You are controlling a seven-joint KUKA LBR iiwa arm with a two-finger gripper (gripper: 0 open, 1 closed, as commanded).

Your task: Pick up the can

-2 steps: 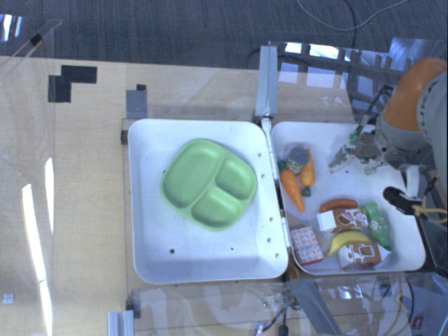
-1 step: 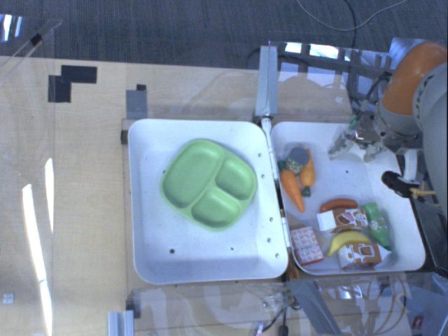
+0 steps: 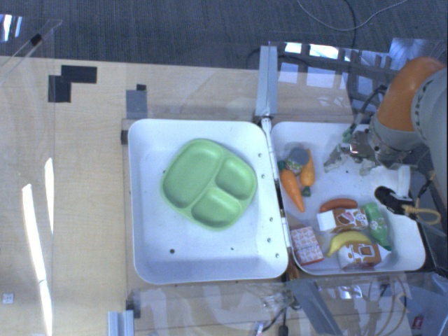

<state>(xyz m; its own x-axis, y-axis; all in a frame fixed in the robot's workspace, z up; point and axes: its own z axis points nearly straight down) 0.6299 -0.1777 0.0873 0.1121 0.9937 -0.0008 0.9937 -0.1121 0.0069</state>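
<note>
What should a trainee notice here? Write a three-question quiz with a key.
1. True or false: the green divided plastic plate lies in the left shallow white bin.
2. What lies right beside the yellow banana? A) a small printed carton B) a blue cup C) a metal spoon
3. Fill in: the two orange carrots lie in the ___ bin.
Key: 1 true; 2 A; 3 right.

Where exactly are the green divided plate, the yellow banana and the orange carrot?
Green divided plastic plate (image 3: 183,176): camera view, left compartment's floor.
Yellow banana (image 3: 348,241): camera view, middle of its curve.
Long orange carrot (image 3: 292,190): camera view, mid-body.
</note>
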